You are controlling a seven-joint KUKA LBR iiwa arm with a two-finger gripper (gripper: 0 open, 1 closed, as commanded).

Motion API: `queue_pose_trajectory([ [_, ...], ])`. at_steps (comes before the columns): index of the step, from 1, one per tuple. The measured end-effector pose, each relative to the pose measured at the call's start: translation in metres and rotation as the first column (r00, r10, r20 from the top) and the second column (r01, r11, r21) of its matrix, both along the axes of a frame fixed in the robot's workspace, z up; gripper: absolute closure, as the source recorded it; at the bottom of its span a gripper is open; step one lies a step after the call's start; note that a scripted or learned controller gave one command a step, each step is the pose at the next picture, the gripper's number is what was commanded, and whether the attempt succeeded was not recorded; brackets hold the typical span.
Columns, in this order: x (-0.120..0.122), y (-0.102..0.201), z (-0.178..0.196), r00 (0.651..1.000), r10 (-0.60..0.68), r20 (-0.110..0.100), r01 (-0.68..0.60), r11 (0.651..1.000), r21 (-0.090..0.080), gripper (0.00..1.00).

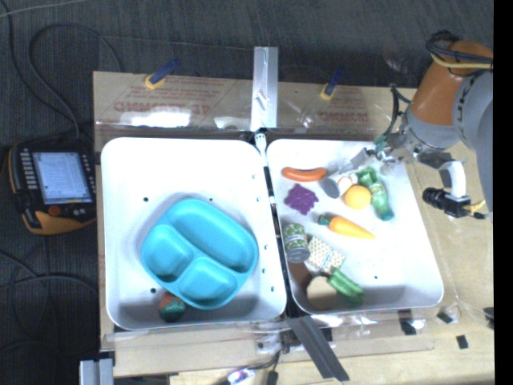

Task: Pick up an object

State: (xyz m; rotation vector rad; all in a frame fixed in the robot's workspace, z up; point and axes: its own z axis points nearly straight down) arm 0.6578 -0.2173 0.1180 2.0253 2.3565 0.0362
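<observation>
Claw (377, 152): at the far right corner of the right bin (429, 255), low among the toys; whether it is open or closed cannot be told from here, and nothing is seen gripped.
Arm (441, 95): grey with an orange band, reaching in from the right.
Step in hand: by appearance the approach or grasp attempt; no object is lifted yet.
Nearest candidates: green piece (378, 195) and orange ball (357, 196), just beside the claw.
Next move: probably settle on one item and close squarely, since the toys lie packed together.
In the way: sausage (304, 172), purple grapes (301, 198), carrot (350, 227) and small can (294, 239) nearby.
Left bin (120, 215): holds a blue divided tray (200, 251), well apart.
Surface: a handheld pendant (52, 184) lies left.
</observation>
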Motion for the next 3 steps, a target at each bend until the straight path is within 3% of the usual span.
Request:
queue_pose_trajectory([
  [1, 0.001, 0.000, -0.003, 1.000, 0.031, 0.003, -0.031, 1.000, 0.001, 0.00],
  [3, -0.011, 0.000, -0.003, 0.999, -0.036, 0.017, 0.036, 0.999, 0.003, 0.00],
])
